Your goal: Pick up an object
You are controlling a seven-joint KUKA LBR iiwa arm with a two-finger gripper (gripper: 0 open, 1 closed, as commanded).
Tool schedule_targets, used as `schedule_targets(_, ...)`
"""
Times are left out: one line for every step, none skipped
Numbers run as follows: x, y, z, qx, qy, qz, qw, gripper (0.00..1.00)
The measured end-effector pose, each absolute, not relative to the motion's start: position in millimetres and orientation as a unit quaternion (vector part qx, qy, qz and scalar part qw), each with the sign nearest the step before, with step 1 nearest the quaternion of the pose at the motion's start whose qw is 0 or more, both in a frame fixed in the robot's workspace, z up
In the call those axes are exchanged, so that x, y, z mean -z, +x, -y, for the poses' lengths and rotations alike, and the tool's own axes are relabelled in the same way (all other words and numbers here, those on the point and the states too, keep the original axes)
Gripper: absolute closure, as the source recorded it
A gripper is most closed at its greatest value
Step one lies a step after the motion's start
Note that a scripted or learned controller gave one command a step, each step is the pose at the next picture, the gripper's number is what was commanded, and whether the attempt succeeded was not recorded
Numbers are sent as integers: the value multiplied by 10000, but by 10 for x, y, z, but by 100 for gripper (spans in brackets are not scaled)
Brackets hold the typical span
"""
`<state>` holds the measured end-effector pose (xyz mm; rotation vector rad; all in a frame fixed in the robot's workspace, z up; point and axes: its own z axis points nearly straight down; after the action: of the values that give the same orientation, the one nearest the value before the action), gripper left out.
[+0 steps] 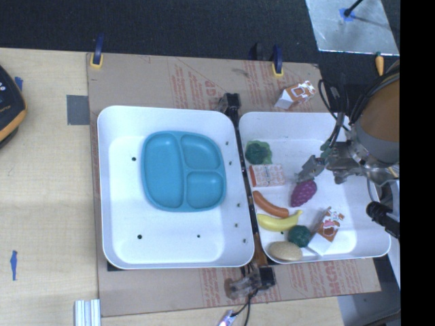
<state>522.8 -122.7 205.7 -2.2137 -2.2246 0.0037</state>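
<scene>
Light wooden bench [41,202] carries a brown printed cardboard sheet [177,80], held along its far edge by yellow-and-blue clamps [97,51]. Two shallow white plastic bins sit side by side on the cardboard, touching along their inner walls: left bin [122,250], right bin [360,250]. Also on the cardboard, just beyond the right bin's far wall, a small orange-and-white packet [295,95]; a grey tape patch [77,109] lies on the bench at the cardboard's left edge.

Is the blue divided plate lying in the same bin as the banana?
No. The blue plate lies in the left bin, while the banana lies in the right bin.
</scene>
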Motion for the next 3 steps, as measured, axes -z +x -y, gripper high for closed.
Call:
schedule_targets(-967,5225,1313,-18,-7054,7088,17,0)
schedule_targets(-1071,5227,1323,-25,-7045,7097,13,100)
schedule_targets(-1072,5228,1322,-24,-7046,7096,11,0)
